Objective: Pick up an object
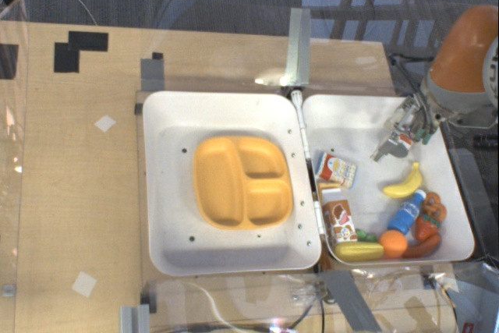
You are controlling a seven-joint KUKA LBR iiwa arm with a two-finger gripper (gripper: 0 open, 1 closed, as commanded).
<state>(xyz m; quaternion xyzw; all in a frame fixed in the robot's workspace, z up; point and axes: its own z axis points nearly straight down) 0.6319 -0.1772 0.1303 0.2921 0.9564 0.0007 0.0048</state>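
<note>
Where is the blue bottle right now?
The blue bottle lies in the right bin, near its lower right corner, just below the banana and above the orange.

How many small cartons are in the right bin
2. One carton lies near the right bin's left wall, about mid-bin. The other carton lies below it, toward the near left corner, beside the toy corn. The pile of toy food could hide more.
</note>
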